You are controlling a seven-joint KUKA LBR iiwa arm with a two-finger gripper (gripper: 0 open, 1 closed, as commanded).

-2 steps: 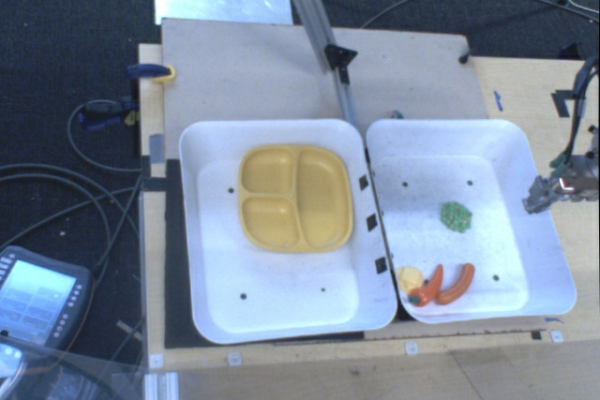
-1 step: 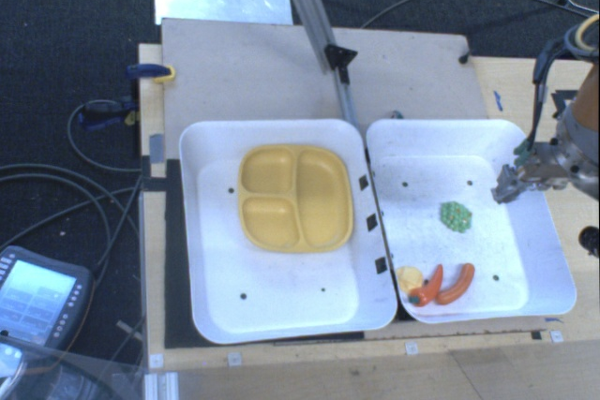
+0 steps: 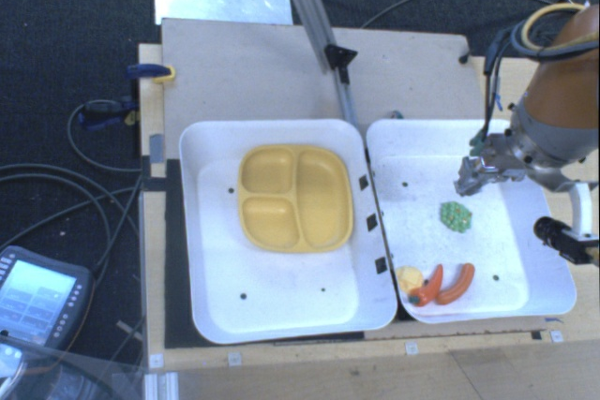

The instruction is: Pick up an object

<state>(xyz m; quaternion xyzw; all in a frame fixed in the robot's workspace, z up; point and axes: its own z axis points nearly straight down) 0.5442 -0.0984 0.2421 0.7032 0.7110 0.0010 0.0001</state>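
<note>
In the right bin (image 3: 412, 201) lie a small green bumpy object (image 3: 456, 216), an orange-red sausage-shaped piece (image 3: 456, 284), a thinner red piece (image 3: 429, 288) and a small yellow item (image 3: 409, 277). My gripper (image 3: 472, 175) hangs over the right bin's upper right part, just above and to the right of the green object, apart from it. Nothing shows between its fingers.
The left bin (image 3: 206, 229) holds a yellow divided plate (image 3: 295, 198). A grey pole (image 3: 309, 0) slants down to the seam between the bins. Cables and a pendant (image 3: 37, 290) lie on the floor to the left. A black part (image 3: 562, 239) of the arm overhangs the right bin's rim.
</note>
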